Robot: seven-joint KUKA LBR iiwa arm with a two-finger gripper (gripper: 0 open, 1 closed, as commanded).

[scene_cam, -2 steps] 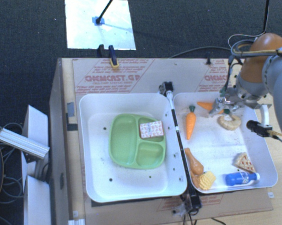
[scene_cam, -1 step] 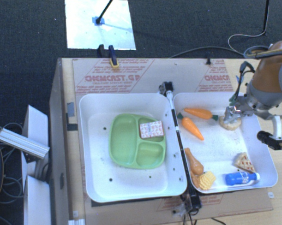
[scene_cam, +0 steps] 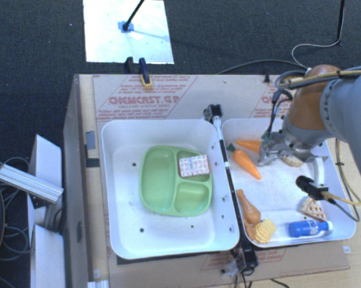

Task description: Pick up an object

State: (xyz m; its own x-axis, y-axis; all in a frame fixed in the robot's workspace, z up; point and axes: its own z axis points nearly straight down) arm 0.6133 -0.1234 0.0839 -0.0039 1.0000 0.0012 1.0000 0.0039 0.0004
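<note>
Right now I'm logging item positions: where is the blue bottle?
The blue bottle lies on its side in the right bin's near corner, just below the waffle piece.

Bright, even overhead light, soft shadows, glare on white bins [scene_cam: 120, 190], slight softness

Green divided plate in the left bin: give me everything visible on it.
The green plate is a pale green tray that looks like moulded plastic, with rounded corners and three compartments: one large on the left, two smaller on the right. It lies flat, right way up, on the floor of the left bin, slightly rotated and sitting toward the bin's right half. A small checkered waffle-like piece rests in its upper right compartment, overlapping the rim. The other two compartments hold nothing. The gripper is away over the right bin.
</note>
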